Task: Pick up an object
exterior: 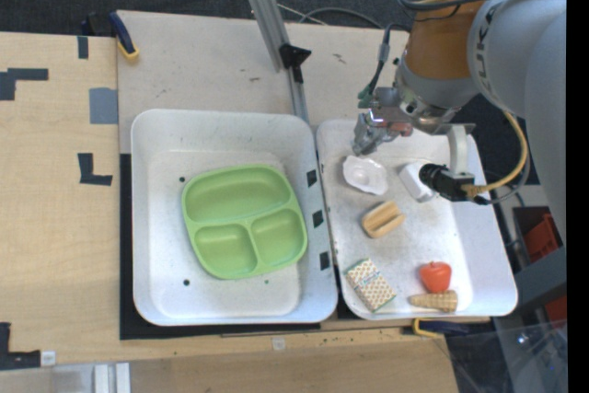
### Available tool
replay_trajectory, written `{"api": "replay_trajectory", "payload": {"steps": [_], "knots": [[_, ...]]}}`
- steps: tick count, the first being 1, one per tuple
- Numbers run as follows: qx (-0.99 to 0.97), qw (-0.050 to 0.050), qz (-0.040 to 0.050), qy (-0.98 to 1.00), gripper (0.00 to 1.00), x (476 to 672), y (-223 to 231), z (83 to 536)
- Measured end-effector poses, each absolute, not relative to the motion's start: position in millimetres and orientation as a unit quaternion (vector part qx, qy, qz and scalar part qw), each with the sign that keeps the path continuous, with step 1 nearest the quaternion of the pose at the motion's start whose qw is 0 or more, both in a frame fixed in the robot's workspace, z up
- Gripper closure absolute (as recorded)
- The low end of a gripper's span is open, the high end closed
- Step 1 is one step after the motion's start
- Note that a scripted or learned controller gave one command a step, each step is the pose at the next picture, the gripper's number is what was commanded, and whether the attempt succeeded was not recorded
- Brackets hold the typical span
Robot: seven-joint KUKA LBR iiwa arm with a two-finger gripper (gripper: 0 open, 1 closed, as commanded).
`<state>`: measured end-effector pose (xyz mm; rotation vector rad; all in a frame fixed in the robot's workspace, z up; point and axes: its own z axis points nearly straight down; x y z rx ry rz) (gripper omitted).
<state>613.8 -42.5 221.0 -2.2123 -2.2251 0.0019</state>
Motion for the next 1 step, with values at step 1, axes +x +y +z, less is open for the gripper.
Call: {"api": "replay_trajectory", "payload": {"steps": [1], "knots": [[-0.705,0.001,0.0002,-0.71,1.0,604.6,8.7,230.5]]}}
